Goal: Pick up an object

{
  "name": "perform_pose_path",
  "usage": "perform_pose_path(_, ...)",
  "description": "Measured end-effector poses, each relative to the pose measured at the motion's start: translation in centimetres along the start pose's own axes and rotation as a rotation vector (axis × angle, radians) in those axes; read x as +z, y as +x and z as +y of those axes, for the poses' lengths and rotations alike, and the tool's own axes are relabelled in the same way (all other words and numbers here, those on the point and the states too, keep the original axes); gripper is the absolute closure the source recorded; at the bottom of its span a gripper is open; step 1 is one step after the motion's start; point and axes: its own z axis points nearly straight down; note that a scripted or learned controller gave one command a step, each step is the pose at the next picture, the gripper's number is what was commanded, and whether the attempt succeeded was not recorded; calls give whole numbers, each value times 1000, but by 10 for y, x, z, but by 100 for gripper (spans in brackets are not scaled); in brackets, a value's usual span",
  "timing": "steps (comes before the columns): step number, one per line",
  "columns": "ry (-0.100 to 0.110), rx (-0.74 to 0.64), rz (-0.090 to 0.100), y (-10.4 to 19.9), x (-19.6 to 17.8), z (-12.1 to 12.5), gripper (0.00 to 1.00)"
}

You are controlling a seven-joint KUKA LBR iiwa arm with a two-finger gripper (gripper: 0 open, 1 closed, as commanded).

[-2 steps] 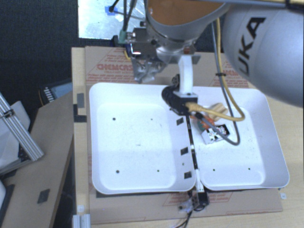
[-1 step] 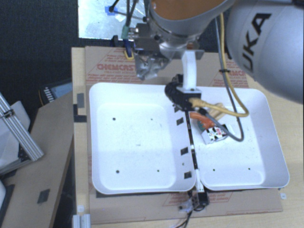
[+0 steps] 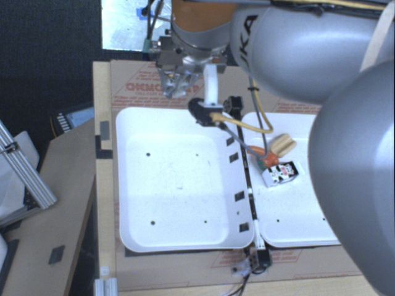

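Objects for picking lie in the right bin (image 3: 290, 227), clustered at about 10 o'clock on its floor: a tan wooden block (image 3: 282, 144) with rounded edges, an orange piece (image 3: 266, 156) just below it, and a small white card-like item with dark markings (image 3: 281, 172) at 6 o'clock from the block, touching or nearly touching the orange piece. Both bins are shallow, smooth white plastic trays with rounded corners; the left bin (image 3: 179, 190) has a matte floor dotted with a few small dark holes. They sit side by side on a brown cardboard sheet (image 3: 142, 82) printed in red, spread over the table.

The arm (image 3: 296, 42) is glossy grey metal with a broad orange band, and it reaches in from 2 o'clock. Its gripper (image 3: 175, 85) hangs above the cardboard at 12 o'clock from the left bin, well apart from the objects. It looks like blurred metal; whether the fingers are open or closed cannot be told. A yellow cable (image 3: 247, 127) curves across the seam between the bins.
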Motion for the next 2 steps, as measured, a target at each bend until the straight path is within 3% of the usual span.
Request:
perform_pose_path(1, -1, -2, 3, 1, -17, -3, 100)
perform_pose_path(2, 6, -1, 0, 1, 86, 10, 100)
